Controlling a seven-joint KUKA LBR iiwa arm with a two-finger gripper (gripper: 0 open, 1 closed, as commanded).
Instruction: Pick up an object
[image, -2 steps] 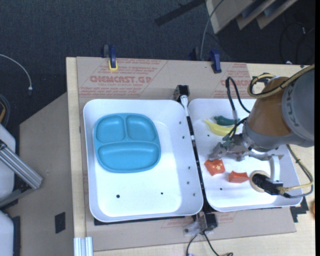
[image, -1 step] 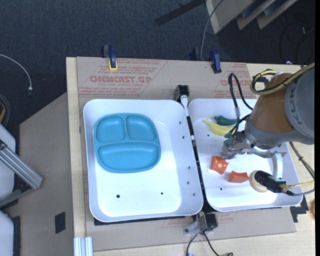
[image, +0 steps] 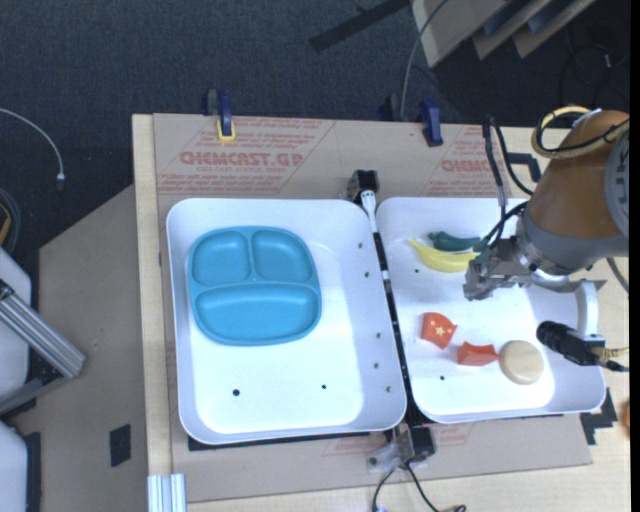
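Observation:
The right bin (image: 440, 395) holds a yellow banana-shaped piece (image: 440, 258) with a dark green piece (image: 452, 240) behind it. Nearer the front lie an orange-red block with a pale mark (image: 437, 329), a small red piece (image: 476, 352) and a round beige piece (image: 521, 361). My gripper (image: 484, 282) hangs over the middle of this bin, just right of the banana's end and above the orange-red block. Nothing shows between its fingers.
The left bin (image: 290, 400) carries a blue divided plate (image: 255, 284). A black divider with clips (image: 378, 255) runs between the bins. Blue clamps (image: 224, 108) stand on the cardboard at the back edge.

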